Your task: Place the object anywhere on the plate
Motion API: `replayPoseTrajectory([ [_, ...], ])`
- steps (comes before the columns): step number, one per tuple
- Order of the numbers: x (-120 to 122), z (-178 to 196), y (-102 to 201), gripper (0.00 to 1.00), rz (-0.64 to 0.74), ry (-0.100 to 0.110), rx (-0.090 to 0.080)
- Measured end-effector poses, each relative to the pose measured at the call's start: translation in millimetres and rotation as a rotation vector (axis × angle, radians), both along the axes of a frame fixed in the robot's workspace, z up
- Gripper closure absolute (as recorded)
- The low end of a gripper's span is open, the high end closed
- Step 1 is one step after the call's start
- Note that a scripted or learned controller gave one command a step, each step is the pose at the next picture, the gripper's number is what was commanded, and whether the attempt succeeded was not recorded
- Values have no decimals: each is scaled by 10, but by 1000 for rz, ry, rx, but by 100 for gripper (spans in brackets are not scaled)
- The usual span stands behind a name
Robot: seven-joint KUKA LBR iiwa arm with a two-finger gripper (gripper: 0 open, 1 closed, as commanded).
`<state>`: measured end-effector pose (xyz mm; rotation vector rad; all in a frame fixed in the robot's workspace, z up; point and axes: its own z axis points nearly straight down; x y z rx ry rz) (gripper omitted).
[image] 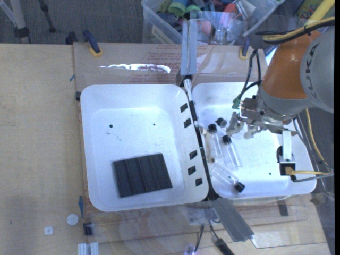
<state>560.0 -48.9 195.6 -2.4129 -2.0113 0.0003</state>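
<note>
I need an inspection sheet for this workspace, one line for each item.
Surface: two shallow white bins on a wooden bench.
Job's things: dark ribbed rectangular plate in the left bin; clear plastic bottles with black caps in the right bin.
Clutter: small white round disc on the bench.
Grippers: gripper over the right bin.
Cables: yellow cable beside the arm.
Surroundings: clear tub of colourful toys behind.

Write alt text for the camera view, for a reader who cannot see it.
The grey arm's pincer hovers over the right bin, which holds several clear bottles with black caps. The left bin holds a dark ribbed rectangular plate lying flat near its front.
</note>
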Motion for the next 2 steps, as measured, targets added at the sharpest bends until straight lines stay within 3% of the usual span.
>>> replayPoseTrajectory([
  [1, 31, 418, 661, 100, 91, -1, 0],
  [2, -162, 549, 1437, 100, 368, 2, 1],
])
